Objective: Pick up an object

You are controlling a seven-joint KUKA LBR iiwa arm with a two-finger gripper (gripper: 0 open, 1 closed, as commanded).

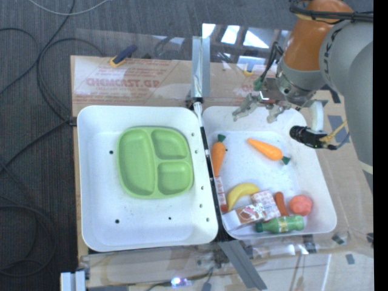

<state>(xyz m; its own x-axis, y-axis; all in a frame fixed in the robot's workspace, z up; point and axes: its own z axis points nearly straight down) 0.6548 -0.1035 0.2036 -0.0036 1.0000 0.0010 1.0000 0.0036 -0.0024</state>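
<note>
The two-finger tool (260,106) hangs spread and empty over the bin's far rim; the small orange plastic carrot (266,149) lies just below it. Its rounded, tapered body could squirt aside as the tool clamps.

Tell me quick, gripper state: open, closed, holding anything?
Gripper: open, fingers spread, holding nothing, above the far edge of the right bin.
</note>
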